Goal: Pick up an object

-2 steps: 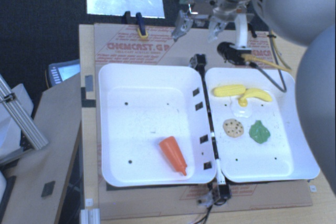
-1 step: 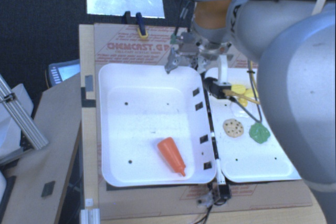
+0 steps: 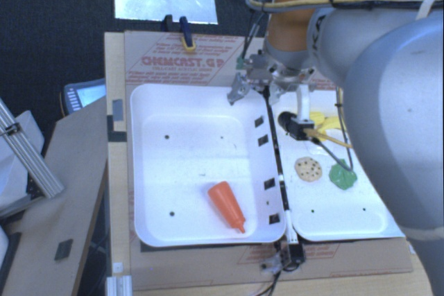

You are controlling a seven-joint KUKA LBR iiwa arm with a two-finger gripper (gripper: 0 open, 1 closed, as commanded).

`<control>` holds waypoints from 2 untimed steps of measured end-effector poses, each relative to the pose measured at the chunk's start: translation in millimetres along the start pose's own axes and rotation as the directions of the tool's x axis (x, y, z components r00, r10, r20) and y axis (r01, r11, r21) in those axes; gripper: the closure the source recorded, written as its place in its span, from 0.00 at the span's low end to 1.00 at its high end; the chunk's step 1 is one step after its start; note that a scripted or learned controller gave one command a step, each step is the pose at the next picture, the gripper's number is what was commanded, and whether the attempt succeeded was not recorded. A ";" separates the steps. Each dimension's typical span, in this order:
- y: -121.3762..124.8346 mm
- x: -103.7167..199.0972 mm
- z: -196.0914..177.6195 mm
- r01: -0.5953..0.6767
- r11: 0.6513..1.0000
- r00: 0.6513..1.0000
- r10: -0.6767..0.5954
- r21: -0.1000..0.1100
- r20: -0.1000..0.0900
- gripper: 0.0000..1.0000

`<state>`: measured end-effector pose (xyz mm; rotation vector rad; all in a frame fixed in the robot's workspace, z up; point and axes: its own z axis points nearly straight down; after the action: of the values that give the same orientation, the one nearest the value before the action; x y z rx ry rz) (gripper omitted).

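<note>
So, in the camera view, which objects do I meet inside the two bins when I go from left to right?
Orange carrot-shaped toy in the left bin → cookie in the right bin → green piece.

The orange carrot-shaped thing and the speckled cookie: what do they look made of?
The orange carrot in the left bin looks like moulded plastic: even colour, smooth matte skin, a ridged narrow end. The cookie in the right bin looks like a flat toy disc, plastic or rubber perhaps; its dark specks look painted, though it's too small to be sure.
</note>
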<state>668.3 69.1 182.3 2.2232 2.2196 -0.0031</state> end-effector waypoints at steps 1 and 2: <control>0.8 70.0 -58.1 0.011 1.000 1.000 -0.011 -0.009 -0.004 0.00; -0.3 140.1 -65.2 0.011 1.000 1.000 -0.011 -0.005 -0.005 0.00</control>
<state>668.2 209.3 247.3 2.2104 2.2321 0.0082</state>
